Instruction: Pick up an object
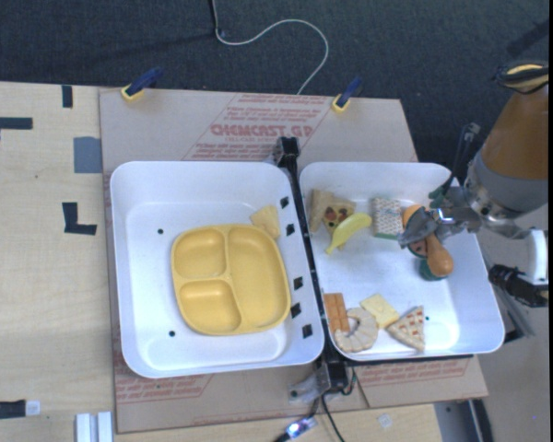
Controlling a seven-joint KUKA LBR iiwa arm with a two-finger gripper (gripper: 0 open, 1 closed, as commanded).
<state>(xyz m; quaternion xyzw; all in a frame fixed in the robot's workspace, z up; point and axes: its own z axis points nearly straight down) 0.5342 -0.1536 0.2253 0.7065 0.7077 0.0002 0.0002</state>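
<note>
My gripper (422,231) hangs low over the right side of the right bin (470,339), the arm coming in from the right. Just below it lies a brown-orange toy food with a green end (438,261). A small orange piece (412,215) and a grey-green block (385,217) sit right beside it on its left. Further left are a yellow banana (347,230) and a pizza slice (330,212). The dark gripper parts overlap the toys, so no grasp is visible.
At the right bin's front lie a bacon strip (335,311), a bagel (357,331), a cheese square (381,308) and another pizza wedge (408,328). The left bin (134,247) holds a yellow divided plate (229,277) and a small cheese wedge (266,218).
</note>
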